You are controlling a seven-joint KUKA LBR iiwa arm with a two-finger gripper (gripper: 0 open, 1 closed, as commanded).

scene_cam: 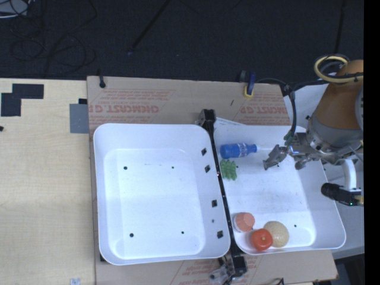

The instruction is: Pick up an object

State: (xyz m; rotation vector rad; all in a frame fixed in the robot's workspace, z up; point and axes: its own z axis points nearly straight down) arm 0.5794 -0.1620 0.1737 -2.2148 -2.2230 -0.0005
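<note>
Hovering tool (289, 157) (fingers spread, nothing held), small blue bottle (237, 150) lying sideways nearby

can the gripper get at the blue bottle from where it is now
Probably yes. The gripper hangs in the same bin, right of the blue bottle, with bare floor between them; the green thing lies just below the bottle.

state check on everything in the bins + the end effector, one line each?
blue bottle: lying on its side, top left of the right bin
green object: resting just below the bottle, by the divider
pink object: resting at the bin's lower edge
red object: resting, touching the beige one
beige object: resting at the lower edge
left bin: bare floor
end effector: over the right bin, holding nothing
</note>
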